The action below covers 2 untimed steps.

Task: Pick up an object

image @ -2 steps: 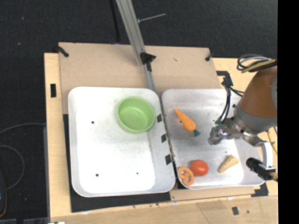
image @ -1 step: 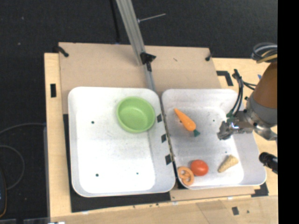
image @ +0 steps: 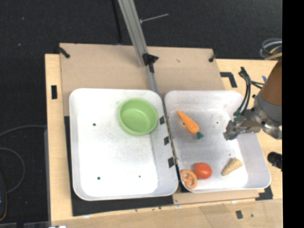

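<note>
Camera view: the end effector (image: 231, 131) hovers over the right bin (image: 213, 103), right of the carrot (image: 188, 123); its opening cannot be told.

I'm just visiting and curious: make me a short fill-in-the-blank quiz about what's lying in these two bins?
1. The green bowl sits in the ____ bin.
2. The carrot lies in the ____ bin.
3. The tomato is coloured ____.
4. The gripper hovers over the ____ bin.

Missing words: left; right; red; right

Arm (image: 270, 96) reaching from right, hand (image: 231, 131) lowered
</note>
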Tool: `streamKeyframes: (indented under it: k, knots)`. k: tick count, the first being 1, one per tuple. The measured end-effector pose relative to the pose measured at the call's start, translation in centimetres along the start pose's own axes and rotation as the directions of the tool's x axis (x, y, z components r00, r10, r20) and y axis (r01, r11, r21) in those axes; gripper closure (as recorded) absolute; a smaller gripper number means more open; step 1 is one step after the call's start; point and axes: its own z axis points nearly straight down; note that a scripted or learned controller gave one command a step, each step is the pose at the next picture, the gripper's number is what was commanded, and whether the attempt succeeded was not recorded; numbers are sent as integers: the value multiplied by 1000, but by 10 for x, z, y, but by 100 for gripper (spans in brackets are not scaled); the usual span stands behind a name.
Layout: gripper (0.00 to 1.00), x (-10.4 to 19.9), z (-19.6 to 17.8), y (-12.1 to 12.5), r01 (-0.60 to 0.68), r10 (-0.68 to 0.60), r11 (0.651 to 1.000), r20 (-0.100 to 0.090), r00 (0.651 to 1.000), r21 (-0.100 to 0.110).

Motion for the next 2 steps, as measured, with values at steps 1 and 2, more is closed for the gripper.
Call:
streamKeyframes:
  k: [1, 2]
  knots:
    - [100, 52, 0, 12, 4, -4, 1000, -2, 1000, 0]
    - [100, 114, 2, 7, 5, -5, 1000, -3, 1000, 1]
